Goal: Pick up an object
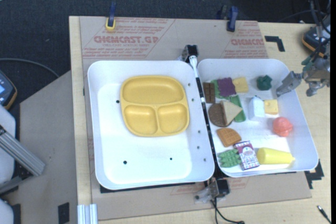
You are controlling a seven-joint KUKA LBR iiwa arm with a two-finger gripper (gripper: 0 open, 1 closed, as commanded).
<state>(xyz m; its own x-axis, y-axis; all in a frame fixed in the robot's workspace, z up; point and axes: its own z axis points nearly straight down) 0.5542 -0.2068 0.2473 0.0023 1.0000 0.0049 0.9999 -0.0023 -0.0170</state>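
Note:
The right bin (307, 134) holds several toy foods: a brown bar (209, 92), a purple piece (226, 86), a small yellow cube (240, 84), a green piece (264, 82), a white block (257, 107), a yellow cheese block (271, 107), a pink ball (282, 126), a brown cookie (215, 115), a toast slice (229, 136), a small printed carton (245, 156) and a long yellow piece (274, 156). My gripper (295, 91) hangs over the bin's upper right rim, above and right of the cheese block. It is open, with nothing between its fingers.
The left bin (102, 128) carries a yellow divided plate (155, 105). A black hinge strip (202, 113) runs between the bins. Blue clamps (111, 17) (231, 17) grip the board's far edge. Cables and gear crowd the right side (317, 34).

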